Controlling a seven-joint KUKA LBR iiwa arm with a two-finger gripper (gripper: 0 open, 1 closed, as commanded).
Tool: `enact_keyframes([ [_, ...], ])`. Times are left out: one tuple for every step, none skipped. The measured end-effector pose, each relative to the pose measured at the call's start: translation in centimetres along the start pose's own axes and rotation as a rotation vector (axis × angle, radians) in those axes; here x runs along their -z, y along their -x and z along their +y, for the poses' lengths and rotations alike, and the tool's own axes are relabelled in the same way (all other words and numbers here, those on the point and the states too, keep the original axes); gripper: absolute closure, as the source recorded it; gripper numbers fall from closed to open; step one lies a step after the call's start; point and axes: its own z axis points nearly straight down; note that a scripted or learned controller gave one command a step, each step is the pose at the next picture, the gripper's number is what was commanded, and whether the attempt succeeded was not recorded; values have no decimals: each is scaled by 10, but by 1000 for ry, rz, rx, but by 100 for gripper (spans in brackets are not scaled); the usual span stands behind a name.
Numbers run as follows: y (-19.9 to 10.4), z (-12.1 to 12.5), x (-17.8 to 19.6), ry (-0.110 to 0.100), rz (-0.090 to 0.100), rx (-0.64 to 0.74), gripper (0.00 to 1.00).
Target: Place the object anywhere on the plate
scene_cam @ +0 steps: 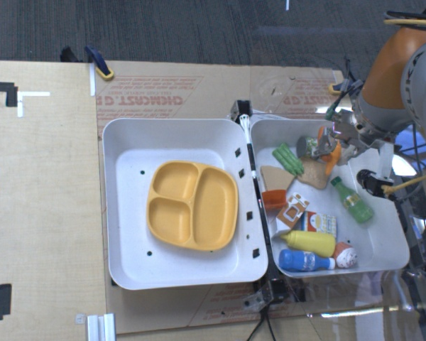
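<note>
The gripper (329, 142) hovers over the cluttered right bin (390, 251), finger state I cannot tell, target object unclear among crowded toys, so it may snag neighbours before reaching the yellow three-compartment plastic plate (193, 205).

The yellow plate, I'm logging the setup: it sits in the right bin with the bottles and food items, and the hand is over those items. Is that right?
Not quite. In the camera view the yellow plate sits alone in the left bin, not the right bin. The rest stands: the bottles and food items are in the right bin, and the hand is over them.
</note>
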Motion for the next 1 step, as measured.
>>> enact_keyframes([
  [0, 0, 0, 1, 0, -1, 0],
])
